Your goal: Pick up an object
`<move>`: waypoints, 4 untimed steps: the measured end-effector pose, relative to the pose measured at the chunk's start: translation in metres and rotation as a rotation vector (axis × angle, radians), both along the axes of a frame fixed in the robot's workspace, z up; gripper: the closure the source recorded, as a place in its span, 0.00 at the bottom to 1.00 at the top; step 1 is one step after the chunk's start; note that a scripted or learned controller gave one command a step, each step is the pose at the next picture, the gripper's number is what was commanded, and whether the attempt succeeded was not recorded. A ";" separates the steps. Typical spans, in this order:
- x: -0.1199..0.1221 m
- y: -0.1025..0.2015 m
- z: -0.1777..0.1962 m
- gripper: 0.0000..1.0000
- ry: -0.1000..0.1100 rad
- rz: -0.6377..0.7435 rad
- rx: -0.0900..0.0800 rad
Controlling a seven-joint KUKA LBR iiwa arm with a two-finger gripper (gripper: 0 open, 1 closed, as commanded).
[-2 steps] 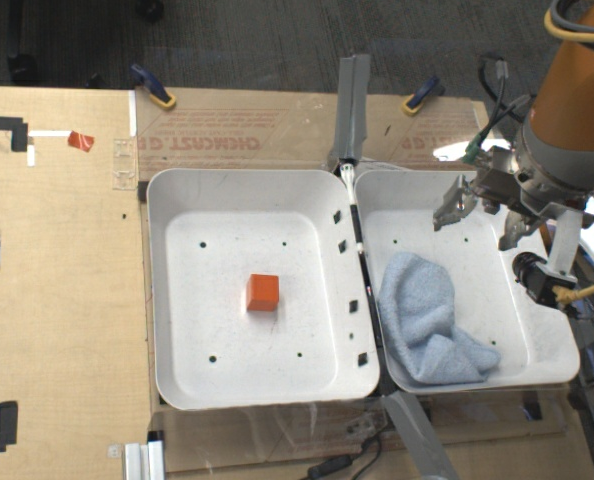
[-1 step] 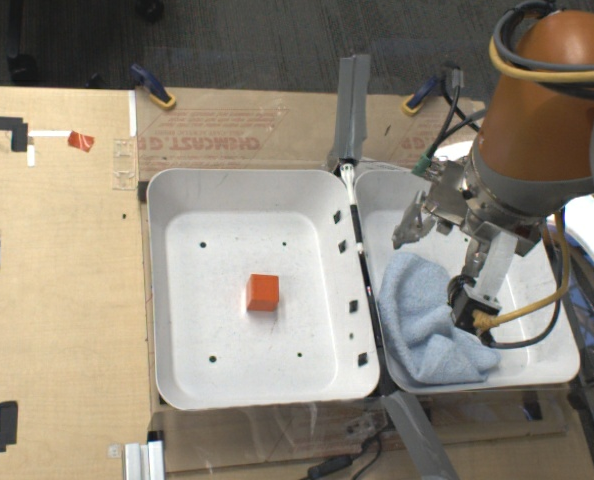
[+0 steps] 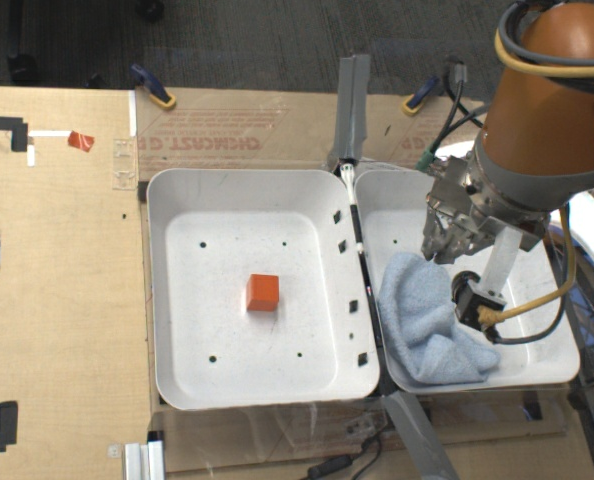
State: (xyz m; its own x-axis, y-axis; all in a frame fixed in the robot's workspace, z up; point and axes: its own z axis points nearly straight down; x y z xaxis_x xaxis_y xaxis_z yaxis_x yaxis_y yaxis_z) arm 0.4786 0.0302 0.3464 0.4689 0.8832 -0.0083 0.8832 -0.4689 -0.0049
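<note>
A small orange-red cube rests near the middle of the left white bin. A crumpled light-blue cloth lies in the near left part of the right bin. My gripper hangs over the right bin, just above the cloth's far edge, under the orange wrist band. Nothing is visibly lifted by it.
A grey divider post rises between the two bins at the back. Cables and a yellow hose loop off the arm over the right bin's right side. Cardboard lies behind the bins, a wooden bench top to the left.
</note>
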 end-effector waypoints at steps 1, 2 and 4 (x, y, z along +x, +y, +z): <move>-0.001 0.045 -0.006 1.00 -0.003 0.048 0.003; 0.000 -0.011 0.070 1.00 -0.005 0.423 0.004; -0.001 0.028 -0.039 1.00 -0.005 -0.069 0.002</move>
State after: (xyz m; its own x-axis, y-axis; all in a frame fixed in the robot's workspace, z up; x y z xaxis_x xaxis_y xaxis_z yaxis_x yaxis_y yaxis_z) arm 0.4775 0.0579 0.3073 0.5285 0.8489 -0.0044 0.8489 -0.5285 -0.0020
